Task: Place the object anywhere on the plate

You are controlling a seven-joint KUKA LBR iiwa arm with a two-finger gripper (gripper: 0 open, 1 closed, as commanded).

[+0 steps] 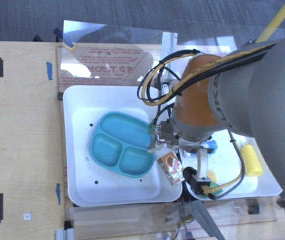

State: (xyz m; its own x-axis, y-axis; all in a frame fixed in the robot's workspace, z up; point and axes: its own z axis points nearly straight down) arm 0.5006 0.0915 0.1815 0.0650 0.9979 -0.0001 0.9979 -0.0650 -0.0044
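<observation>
A blue plate (119, 145) with three compartments lies in the left white bin (77, 134). A small brown and orange packet (171, 167) sits right at the plate's lower right edge, over the ridge between the two bins. My gripper (165, 145) hangs directly above the packet, at the plate's right rim. The grey arm with its orange band (197, 96) covers much of the right bin. From this angle the wrist hides how the gripper meets the packet.
In the right bin (267, 184) a yellow oblong object (251, 160) lies near the right wall. A small blue item (211, 145) and a yellow-green item (211, 185) peek out from under the arm. A clear sheet (107, 59) stands behind the left bin.
</observation>
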